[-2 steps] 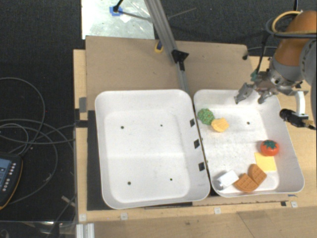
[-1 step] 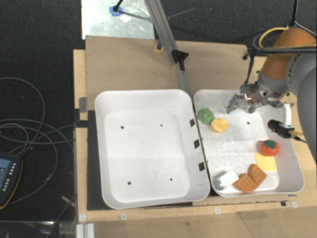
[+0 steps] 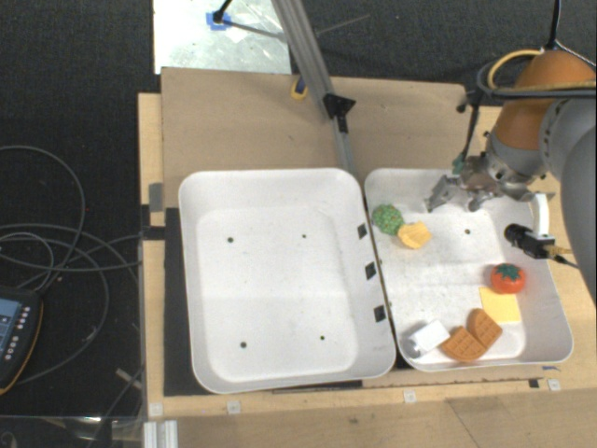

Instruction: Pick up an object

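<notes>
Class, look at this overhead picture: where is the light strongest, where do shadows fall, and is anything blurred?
Camera view: even, soft light; the two white bins look bright, nearly washed out; a shiny floor patch at the top glares; faint shadows lie beside the green toy and yellow piece; the pincer looks slightly soft, the rest is fairly sharp.

Two white bins on bench
</notes>
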You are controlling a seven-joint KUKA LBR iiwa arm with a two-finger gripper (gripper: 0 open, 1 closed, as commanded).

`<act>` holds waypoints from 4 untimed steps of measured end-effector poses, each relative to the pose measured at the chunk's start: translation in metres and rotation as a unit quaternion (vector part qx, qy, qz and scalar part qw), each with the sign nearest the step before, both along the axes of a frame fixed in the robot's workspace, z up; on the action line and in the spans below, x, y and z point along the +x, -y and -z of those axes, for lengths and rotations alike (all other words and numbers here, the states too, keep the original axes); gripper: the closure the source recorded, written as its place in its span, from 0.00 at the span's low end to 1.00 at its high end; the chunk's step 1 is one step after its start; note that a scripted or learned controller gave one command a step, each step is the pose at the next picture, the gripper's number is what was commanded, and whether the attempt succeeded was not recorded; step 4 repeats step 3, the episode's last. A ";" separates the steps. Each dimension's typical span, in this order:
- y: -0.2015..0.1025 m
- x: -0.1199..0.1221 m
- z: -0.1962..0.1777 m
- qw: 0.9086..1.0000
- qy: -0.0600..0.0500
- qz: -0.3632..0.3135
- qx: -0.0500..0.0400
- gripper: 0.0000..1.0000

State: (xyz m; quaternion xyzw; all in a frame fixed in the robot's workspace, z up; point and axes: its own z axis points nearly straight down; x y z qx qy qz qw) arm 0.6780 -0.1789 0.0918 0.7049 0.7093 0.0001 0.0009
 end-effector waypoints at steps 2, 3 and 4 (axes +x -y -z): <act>-0.005 0.009 -0.060 1.000 0.003 0.000 0.000 1.00; -0.010 0.013 -0.107 1.000 0.003 0.000 0.000 1.00; -0.010 0.013 -0.107 1.000 0.003 0.000 0.000 1.00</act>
